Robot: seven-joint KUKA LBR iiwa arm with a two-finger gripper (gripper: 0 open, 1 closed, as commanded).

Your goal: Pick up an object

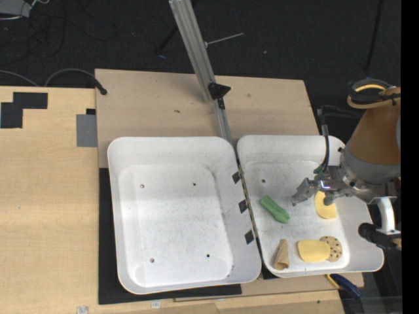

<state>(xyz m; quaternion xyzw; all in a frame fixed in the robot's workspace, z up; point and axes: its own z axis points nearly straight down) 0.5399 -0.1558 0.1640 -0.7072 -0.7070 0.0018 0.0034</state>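
Note:
The right bin (288,156) holds a green pickle-shaped piece (275,209) near its middle, a tan cone (281,254) at the front, a yellow block (313,250) with a chocolate-chip cookie (332,247) against it, and a yellow rounded piece (326,205) at the right. My gripper (314,190) hangs low over the right bin, just left of the yellow rounded piece and right of the green piece. Its fingers (302,192) stand spread and open, and nothing shows between them.
The left bin (171,211) lies beside the right one, joined by black clips (242,205). A slanted aluminium bar (196,51) rises behind the bins. The arm's orange and grey body (374,142) covers the right bin's far right corner.

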